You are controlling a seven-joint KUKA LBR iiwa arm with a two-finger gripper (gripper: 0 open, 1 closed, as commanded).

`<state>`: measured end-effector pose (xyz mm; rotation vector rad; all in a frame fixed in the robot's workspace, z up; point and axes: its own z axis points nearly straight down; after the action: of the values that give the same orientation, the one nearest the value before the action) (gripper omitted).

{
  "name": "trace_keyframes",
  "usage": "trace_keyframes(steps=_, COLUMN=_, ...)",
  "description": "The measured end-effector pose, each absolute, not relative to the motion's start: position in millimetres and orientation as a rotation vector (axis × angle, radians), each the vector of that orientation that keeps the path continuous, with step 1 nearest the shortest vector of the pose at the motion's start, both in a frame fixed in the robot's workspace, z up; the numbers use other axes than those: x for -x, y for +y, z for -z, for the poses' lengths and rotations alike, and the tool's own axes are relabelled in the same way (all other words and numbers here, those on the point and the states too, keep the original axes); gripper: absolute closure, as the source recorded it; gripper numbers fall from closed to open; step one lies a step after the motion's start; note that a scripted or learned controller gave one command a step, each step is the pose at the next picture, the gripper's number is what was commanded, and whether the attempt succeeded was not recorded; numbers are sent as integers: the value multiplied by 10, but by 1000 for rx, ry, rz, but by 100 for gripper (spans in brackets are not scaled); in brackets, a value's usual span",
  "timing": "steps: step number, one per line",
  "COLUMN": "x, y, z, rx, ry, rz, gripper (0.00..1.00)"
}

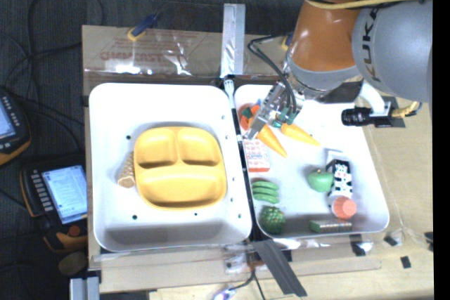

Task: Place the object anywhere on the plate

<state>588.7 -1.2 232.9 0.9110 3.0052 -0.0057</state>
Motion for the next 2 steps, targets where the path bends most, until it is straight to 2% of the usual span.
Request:
trace_keyframes(steps=1, x=-5577, y=619, z=-2165, rx=-743, ry=3055, rz=3, gripper=100)
trace_keyframes(steps=2, x=-5228, y=1132, z=-2788, rx=-968, ry=2988, rz=1, gripper=100)
